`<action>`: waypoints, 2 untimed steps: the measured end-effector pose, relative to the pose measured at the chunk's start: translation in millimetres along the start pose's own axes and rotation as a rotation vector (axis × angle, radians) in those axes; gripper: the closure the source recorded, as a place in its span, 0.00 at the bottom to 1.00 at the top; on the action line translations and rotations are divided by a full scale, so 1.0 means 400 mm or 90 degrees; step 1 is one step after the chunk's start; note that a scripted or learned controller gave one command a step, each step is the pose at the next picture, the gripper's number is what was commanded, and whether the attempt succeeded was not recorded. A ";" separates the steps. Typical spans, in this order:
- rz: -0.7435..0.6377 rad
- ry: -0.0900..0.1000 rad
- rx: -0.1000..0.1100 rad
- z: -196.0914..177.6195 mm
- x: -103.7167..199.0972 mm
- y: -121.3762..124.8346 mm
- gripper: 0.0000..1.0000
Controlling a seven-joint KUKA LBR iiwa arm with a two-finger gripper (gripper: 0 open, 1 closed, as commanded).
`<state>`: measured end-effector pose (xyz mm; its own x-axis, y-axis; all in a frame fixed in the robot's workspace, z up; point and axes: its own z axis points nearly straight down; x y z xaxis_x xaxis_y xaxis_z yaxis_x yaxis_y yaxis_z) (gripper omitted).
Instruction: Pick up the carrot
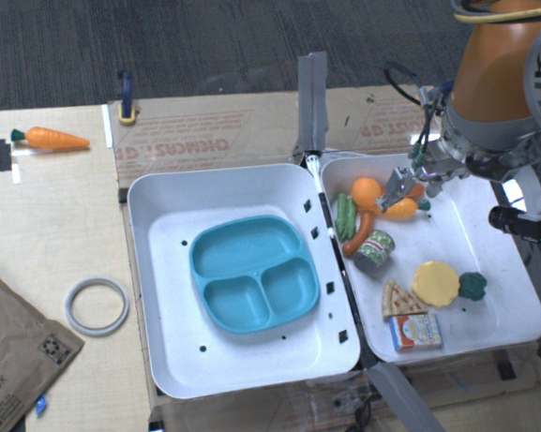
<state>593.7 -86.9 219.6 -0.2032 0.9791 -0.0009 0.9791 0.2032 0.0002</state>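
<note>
Carrot (359,234) lies in right bin (506,331), about 8 o'clock from end effector (405,187); can't tell if that's open or closed. Come straight down, grip across its width: cucumber (346,215) at 10, can (375,249) at 4, divider wall tight at 9, open room toward 3

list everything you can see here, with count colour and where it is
bins: 2, white, side by side on the bench
divided plate: 1, teal, left bin
carrot: 1, orange-red, right bin, left side
cucumber: 1, green, beside the carrot
orange: 1, orange, right bin, far part
can: 1, green label, right bin
yellow round piece: 1, right bin
broccoli: 1, green, right bin
small box: 1, right bin, near edge
second carrot: 1, orange, bench far left
tape ring: 1, grey, bench
gripper: 1, over right bin
</note>
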 end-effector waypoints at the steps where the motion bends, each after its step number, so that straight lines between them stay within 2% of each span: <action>1: 0.086 0.001 0.001 0.235 -0.119 0.019 0.00; 2: 0.153 0.001 0.028 0.294 -0.107 0.124 0.00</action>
<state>650.8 -118.9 102.1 0.0351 0.9994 -0.0051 0.9984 -0.0353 -0.0438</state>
